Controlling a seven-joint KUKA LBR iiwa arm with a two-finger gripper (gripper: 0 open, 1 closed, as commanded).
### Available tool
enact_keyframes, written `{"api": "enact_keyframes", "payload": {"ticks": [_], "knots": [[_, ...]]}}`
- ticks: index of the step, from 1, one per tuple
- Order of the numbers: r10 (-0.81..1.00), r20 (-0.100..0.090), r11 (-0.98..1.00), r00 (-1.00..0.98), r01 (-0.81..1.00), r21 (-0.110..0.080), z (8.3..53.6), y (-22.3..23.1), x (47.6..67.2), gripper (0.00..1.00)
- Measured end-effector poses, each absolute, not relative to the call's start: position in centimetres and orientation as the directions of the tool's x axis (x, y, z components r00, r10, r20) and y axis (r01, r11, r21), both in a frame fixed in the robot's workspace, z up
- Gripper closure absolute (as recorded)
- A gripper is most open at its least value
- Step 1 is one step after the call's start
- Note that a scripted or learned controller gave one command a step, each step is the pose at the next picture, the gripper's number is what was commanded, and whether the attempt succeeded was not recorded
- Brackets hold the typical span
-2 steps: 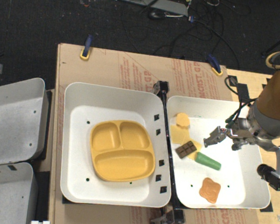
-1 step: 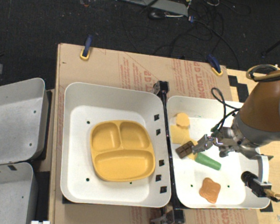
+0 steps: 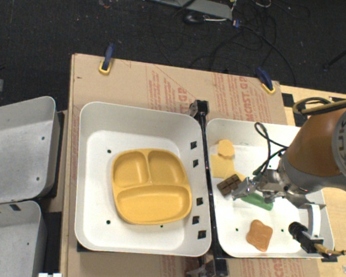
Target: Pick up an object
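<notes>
I see my gripper [image 3: 241, 192] low in the right bin [image 3: 309, 253], at a brown block [image 3: 228, 184] near its left wall; I cannot tell its state.

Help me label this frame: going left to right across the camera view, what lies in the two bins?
Yellow divided tray → yellow foam pieces → brown block → hand → tan bread-like piece.

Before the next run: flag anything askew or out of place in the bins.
Nothing stands out. The yellow divided plate lies flat in the left bin, turned slightly; the food pieces lie loose in the right bin near the gripper.
</notes>
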State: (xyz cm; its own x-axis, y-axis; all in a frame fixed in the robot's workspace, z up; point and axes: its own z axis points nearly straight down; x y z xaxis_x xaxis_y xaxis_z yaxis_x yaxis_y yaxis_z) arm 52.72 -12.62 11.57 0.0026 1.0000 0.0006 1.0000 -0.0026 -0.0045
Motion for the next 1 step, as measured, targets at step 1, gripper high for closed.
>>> {"api": "enact_keyframes", "payload": {"ticks": [1], "knots": [[1.000,-0.004,-0.003,0.003,1.000,0.005,9.50,-12.80,52.90,0.00]]}}
